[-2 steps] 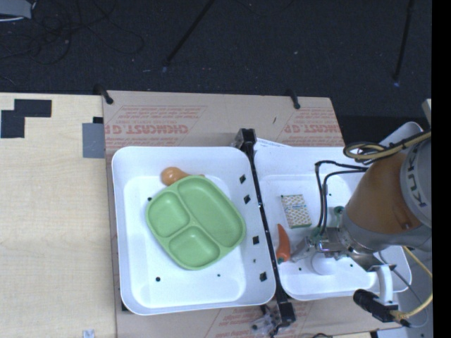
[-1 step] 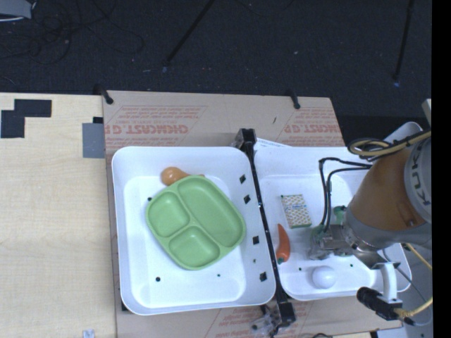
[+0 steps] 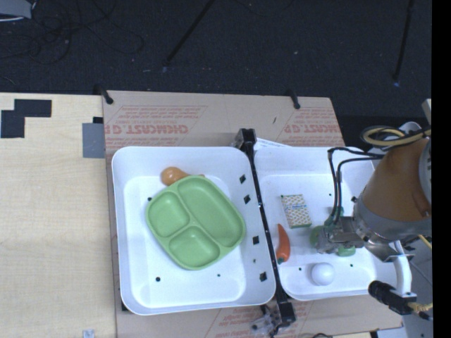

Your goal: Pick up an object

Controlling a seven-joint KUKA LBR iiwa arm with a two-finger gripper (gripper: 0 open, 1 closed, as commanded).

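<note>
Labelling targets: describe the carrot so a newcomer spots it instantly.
Look in the right bin, along its left wall beside the divider. The carrot lies there, below the small box and left of the white ball. It is the sole orange, tapered item in that bin.

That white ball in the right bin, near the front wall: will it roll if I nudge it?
Probably. The white ball looks round and smooth, so a nudge would likely send it across the flat bin floor. The front wall beside it might stop it. Its weight can't be judged.

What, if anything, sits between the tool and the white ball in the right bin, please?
Nothing visible does. The tool hangs just above the white ball in the right bin, with bare bin floor between them; the orange carrot lies off to the left.
</note>
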